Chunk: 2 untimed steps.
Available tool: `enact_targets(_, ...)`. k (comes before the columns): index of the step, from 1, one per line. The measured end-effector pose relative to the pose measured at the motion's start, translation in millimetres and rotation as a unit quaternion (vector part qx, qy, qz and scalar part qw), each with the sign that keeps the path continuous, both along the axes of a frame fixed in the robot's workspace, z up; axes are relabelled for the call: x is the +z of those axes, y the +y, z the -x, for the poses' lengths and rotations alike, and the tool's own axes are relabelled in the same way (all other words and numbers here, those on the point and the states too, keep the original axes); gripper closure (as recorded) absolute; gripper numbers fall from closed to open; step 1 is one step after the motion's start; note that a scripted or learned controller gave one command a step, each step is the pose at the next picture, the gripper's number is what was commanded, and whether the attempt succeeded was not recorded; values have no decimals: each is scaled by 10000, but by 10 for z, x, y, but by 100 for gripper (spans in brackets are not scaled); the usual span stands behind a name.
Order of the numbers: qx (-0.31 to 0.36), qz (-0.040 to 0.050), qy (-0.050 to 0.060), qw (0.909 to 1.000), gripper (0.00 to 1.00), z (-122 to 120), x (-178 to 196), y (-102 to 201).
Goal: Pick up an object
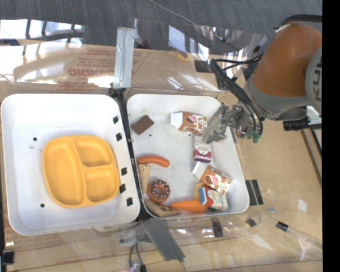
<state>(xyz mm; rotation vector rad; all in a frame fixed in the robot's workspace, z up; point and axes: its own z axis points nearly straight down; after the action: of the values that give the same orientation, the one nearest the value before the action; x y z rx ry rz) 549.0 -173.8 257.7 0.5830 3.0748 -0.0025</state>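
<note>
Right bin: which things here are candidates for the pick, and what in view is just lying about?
Candidates for the pick:
- brown square
- sausage
- doughnut
- carrot
- small cartons, nearest the claw

Lying about:
- yellow divided tray in the left bin
- cardboard behind the bins

Faint red print across the cardboard sheet (90, 67) behind the bins, upside down and too blurred to read. Printed cartons (214, 187) in the right bin (158, 103), lettering too small to make out.
</note>
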Motion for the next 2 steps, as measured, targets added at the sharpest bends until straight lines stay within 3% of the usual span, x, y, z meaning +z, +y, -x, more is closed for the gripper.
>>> enact_targets(1, 254, -26, 73, 9996, 100, 190, -673, 757)
enact_targets(2, 2912, -3, 70, 9566, 100, 254, -920, 144)
